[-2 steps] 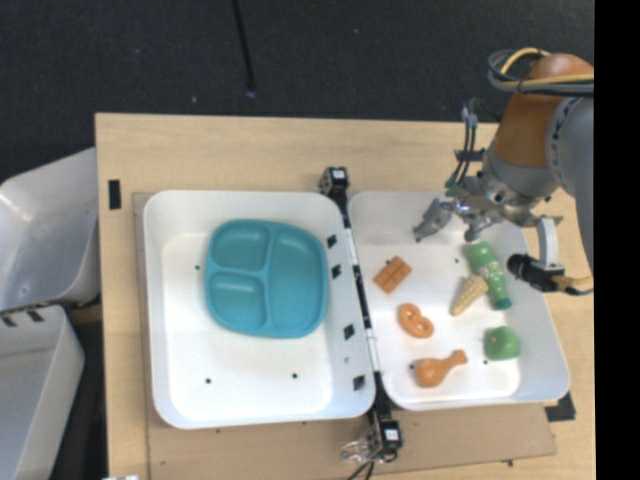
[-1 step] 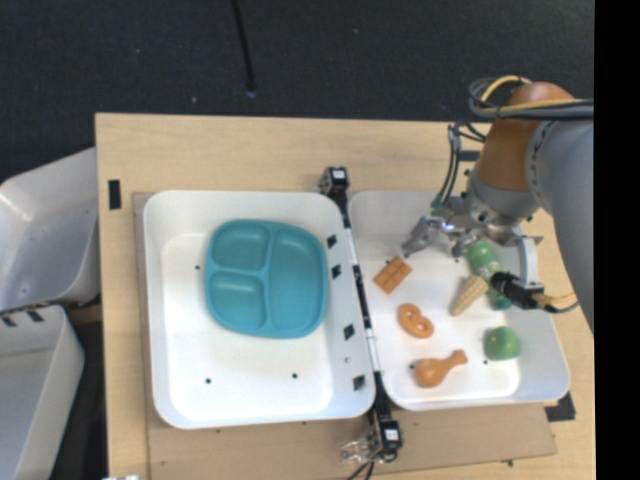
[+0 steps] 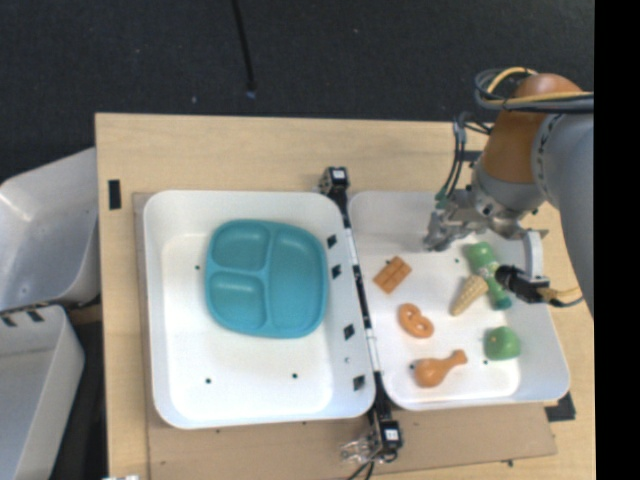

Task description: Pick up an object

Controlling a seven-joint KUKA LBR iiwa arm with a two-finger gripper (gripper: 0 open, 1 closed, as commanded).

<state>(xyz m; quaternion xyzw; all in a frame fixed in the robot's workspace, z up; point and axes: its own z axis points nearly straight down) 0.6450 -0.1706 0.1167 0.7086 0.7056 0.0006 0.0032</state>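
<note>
The right bin (image 3: 400, 213) holds several small toys. An orange waffle piece (image 3: 392, 274) lies near its left side, with an orange pretzel (image 3: 415, 320) below it and an orange chicken leg (image 3: 440, 367) near the front rim. A cream cone (image 3: 467, 294) lies tilted in the middle right. One green piece (image 3: 481, 255) sits above the cone and another green piece (image 3: 502, 343) sits below it. My gripper (image 3: 442, 232) hangs over the upper part of this bin, left of the upper green piece and above the waffle. Nothing shows in it.
The left bin (image 3: 175, 368) carries a teal divided plate (image 3: 267, 276). A black hinge strip (image 3: 352, 298) runs between the two bins. The grey arm with its orange band (image 3: 520, 143) comes in over the right bin's far right corner. Cables run beside the wrist.
</note>
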